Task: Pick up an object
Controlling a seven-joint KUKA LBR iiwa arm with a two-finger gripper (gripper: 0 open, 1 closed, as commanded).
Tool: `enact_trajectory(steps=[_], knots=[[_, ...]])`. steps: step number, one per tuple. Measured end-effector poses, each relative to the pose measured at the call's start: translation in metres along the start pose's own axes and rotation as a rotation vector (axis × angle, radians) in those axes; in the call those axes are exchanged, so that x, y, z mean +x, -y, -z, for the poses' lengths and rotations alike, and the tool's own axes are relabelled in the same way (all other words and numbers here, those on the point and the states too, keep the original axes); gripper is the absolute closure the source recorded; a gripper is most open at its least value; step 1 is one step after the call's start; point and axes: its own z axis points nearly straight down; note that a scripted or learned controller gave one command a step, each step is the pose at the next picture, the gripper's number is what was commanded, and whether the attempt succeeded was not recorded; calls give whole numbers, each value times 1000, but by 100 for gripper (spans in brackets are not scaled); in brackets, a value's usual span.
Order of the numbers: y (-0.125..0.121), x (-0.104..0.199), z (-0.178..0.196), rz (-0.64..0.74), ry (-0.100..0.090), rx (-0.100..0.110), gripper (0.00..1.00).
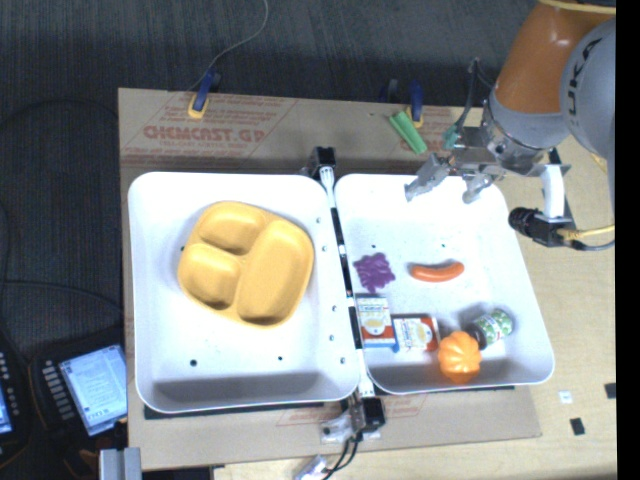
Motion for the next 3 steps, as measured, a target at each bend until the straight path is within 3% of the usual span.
enact_trajectory(steps=[1, 2, 3], knots=[[44, -19, -127, -2, -1, 5, 0], [80, 19, -147, -3, 6, -16, 0], [134, 16, -148, -2, 4, -16, 0]])
